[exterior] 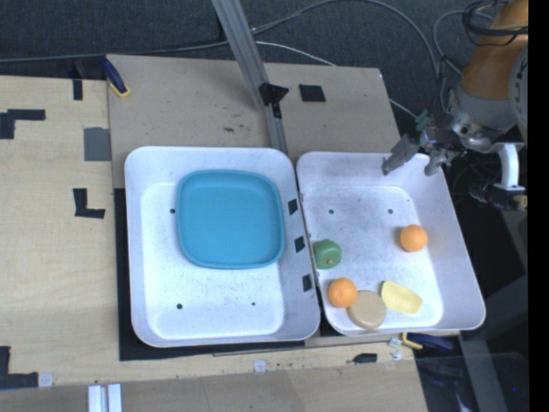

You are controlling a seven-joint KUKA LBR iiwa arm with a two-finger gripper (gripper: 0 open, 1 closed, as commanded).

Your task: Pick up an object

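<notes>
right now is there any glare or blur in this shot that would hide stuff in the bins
In the camera view the light is even and soft; the blue plate shows a faint sheen, no washout. The right bin looks speckled but sharp, and the two orange balls, green piece, and yellow piece read clearly. The tool near the bin's far edge is slightly soft.

We count 2 white bins: left bin (146, 230) & right bin (446, 221). 1 blue plate (230, 218) in the left. In the right, 5 items: 2 orange balls (413, 238) (342, 293), 1 green obj (326, 253), 1 tan round pc (368, 309), 1 yellow pc (401, 298). 1 arm w/ 1 gripper (413, 158).
</notes>
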